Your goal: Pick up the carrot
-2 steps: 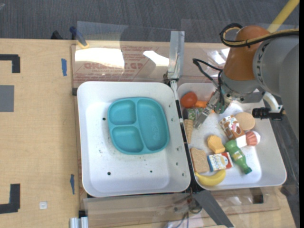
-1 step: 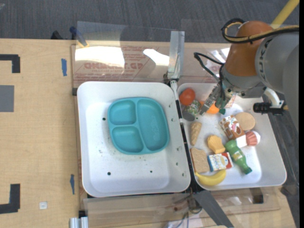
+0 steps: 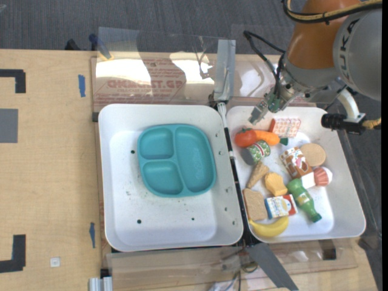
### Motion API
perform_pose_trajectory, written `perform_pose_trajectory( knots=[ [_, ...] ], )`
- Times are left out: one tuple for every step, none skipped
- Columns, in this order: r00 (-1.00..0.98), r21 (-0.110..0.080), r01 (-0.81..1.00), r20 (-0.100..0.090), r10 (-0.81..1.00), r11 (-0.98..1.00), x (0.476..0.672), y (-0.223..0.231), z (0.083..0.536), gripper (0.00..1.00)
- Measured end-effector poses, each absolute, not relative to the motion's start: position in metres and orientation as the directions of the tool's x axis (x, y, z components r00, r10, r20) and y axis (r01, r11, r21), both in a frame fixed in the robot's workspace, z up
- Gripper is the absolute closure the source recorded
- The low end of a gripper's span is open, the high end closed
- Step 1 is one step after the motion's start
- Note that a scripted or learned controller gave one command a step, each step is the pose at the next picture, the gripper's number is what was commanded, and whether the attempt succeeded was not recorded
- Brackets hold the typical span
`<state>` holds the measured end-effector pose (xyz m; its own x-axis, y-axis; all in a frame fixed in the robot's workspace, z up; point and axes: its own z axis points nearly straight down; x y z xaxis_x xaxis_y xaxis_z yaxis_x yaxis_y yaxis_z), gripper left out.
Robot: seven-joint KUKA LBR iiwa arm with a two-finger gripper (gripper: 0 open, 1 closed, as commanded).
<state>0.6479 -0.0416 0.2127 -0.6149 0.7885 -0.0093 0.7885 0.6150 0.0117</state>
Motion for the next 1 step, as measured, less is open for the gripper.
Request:
perform_pose_trajectory(
  knots=[
    [-0.613,0.003,0.79,-0.004,0.79,0.613,0.6458,-0.0435,0.2076,0.0]
  ],
)
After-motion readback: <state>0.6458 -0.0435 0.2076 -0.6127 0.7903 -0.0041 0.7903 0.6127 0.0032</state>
